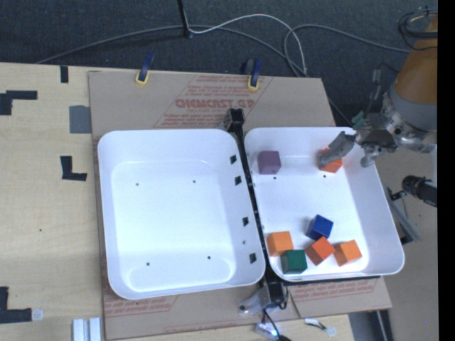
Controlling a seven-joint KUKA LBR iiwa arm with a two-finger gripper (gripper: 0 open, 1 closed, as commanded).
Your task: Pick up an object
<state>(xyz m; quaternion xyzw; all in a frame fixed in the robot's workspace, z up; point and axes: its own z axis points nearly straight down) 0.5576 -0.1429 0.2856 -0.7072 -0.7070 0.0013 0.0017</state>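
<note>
Gripper (340, 148) sits at the far right corner of the right bin (370, 190), right over an orange block (330, 163). One grey finger lies across the block's top; can't tell from this angle how far the fingers are spread, or whether the block is between them — not calling it held.

Handling guess: small cube, looks like painted wood or hard foam, so light, stiff, not fragile. Flat parallel faces — take it across two opposite sides, centred, fingers square to the faces (a corner-to-corner pinch would likely twist it out). Smooth paint could be a bit slippery, so a firm squeeze is fine.

It sits close to the bin's far wall — finger clearance on that side looks tight.

Other candidates in the same bin: purple block (269, 161) near the far left corner, standing alone; blue block (320, 226), green block (293, 261) and three more orange ones crowd the near edge, some touching. Left bin (170, 212) is beside it on the counter (43, 190).
</note>
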